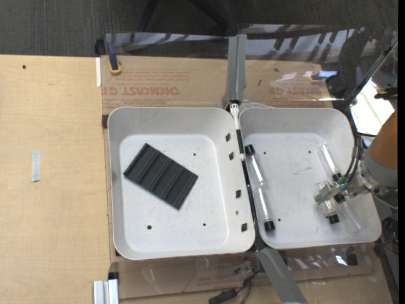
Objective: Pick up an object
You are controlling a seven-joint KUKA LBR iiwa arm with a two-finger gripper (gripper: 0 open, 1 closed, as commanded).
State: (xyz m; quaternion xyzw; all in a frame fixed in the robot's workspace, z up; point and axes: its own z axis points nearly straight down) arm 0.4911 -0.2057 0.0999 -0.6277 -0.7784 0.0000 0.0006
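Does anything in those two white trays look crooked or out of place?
Nothing looks spilled or broken. The dark ribbed slab lies at a slant in the left bin, and a clear tube with black caps lies along the right bin's left wall.

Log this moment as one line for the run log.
gripper: low in right bin | near clear tube | dark slab: left bin | pick: unconfirmed
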